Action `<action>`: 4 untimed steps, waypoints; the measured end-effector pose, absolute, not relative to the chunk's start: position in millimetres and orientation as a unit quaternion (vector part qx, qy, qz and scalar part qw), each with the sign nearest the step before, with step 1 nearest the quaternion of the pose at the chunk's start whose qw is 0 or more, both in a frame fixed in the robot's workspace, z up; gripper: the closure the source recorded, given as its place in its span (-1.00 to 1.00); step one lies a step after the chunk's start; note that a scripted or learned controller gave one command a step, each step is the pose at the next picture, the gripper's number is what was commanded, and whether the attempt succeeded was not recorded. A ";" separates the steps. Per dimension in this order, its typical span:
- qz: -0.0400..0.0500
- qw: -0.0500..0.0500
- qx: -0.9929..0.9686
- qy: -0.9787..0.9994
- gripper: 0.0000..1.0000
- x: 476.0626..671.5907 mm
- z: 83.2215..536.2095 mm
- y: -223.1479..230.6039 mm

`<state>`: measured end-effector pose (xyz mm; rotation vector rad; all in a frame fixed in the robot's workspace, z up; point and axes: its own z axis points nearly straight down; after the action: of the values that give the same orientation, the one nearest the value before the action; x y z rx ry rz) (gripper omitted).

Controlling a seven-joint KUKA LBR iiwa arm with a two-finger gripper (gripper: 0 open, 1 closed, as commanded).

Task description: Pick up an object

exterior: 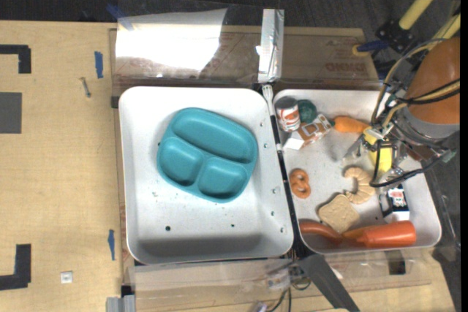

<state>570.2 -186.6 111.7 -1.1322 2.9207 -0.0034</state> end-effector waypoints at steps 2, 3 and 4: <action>0.000 0.005 -0.250 0.968 -1.00 564.5 88.8 -174.9; -0.003 0.013 -0.249 0.968 1.00 569.0 102.3 -174.0; -0.002 0.008 -0.156 0.988 1.00 566.7 267.7 -138.6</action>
<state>566.7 -138.6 267.7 -0.4881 3.0874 -0.0072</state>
